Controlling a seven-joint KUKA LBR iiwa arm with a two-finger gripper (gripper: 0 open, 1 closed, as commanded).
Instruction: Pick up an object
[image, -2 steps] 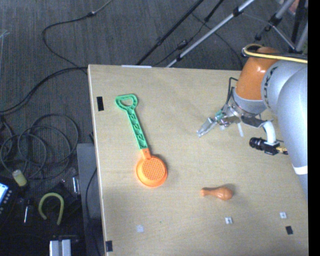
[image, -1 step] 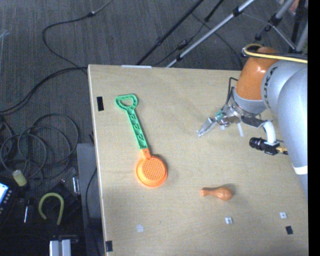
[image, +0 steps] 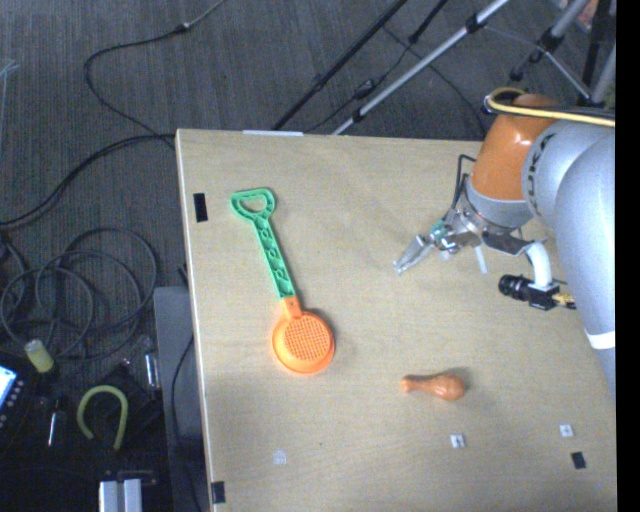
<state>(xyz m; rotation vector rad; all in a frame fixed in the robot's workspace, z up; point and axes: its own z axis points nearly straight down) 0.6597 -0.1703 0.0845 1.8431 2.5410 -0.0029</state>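
A toy sieve (image: 301, 343) lies on the left part of the tan bench top (image: 360, 180); it has an orange mesh head and a long green handle (image: 268, 248) running up and to the left. A small orange pear-shaped piece (image: 437, 385) lies on its side towards the front right. My gripper (image: 410, 256) hangs over the bench's right middle, pointing down and left. It is well right of the sieve and above the orange piece in the view. I see nothing held in it.
The grey arm with its orange band (image: 505, 160) fills the right edge. A black cable fitting (image: 525, 289) hangs beside the wrist. Small markers (image: 457, 440) dot the bench's front right. Cables and tripod legs lie on the floor beyond the left and far edges.
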